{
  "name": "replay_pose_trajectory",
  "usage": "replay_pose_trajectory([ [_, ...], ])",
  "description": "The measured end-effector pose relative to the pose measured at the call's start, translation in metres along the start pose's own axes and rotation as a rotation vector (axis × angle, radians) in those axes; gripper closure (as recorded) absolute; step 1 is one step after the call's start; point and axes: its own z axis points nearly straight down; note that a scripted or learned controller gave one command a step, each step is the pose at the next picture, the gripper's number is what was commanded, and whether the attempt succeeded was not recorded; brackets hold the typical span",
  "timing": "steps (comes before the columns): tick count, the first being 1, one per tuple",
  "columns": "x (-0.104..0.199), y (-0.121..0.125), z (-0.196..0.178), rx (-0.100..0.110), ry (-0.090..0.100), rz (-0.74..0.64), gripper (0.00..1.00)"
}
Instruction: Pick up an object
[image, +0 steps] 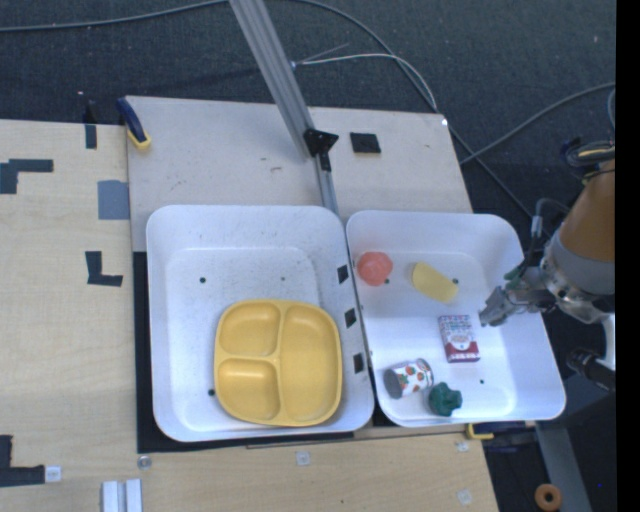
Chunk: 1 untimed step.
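The bench (250, 150) is pale board patched with dark tape, standing on dark carpet crossed by cables. Two white bins sit side by side at its near edge. The left bin (180, 250) carries a yellow divided plate (278, 362). The right bin (520, 370) holds a pink ball (375, 267), a yellow object (435, 282), a red-and-white packet (458, 338), a small can (408, 378) and a green object (445, 400). The hand (497, 308) hangs over that bin's right edge, near the packet; whether it is parted cannot be told.
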Motion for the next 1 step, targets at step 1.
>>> replay_pose_trajectory([
  [1, 0.0001, 0.0012, -0.0530, -0.002, 0.000, -0.001, 1.00],
])
